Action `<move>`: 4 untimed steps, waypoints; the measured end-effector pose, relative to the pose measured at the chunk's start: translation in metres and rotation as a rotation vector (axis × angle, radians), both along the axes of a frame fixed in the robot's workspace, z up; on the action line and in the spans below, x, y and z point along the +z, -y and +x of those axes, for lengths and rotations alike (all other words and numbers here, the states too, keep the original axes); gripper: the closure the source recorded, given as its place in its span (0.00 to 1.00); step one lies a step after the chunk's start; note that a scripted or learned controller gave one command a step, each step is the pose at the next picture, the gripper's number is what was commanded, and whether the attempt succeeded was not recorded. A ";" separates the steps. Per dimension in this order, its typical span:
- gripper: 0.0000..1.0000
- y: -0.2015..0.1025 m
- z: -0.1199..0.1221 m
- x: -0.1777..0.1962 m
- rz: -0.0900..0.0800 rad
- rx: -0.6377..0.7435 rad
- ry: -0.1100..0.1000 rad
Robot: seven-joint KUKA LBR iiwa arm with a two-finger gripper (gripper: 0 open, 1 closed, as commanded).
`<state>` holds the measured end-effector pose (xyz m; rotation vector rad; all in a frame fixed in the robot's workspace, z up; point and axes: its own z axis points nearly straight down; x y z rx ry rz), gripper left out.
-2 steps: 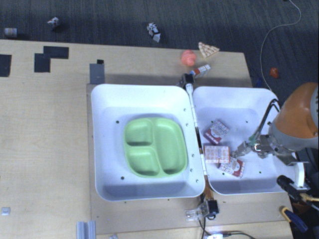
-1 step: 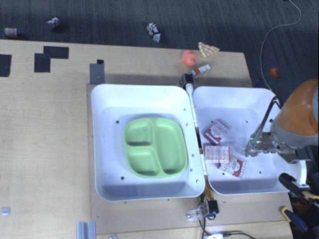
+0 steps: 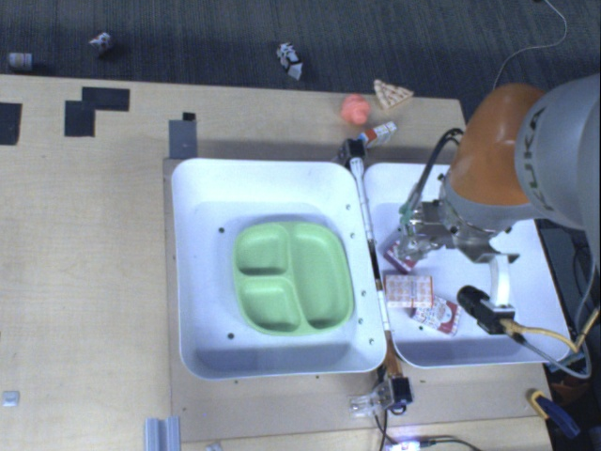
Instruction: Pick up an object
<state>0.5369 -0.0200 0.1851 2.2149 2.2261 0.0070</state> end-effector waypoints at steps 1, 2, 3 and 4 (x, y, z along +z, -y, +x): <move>1.00 0.114 -0.010 0.010 -0.004 -0.002 -0.001; 1.00 0.033 -0.050 0.021 -0.001 -0.001 -0.001; 1.00 0.134 0.003 -0.082 -0.004 -0.004 -0.005; 1.00 0.074 0.021 -0.045 -0.001 0.000 0.000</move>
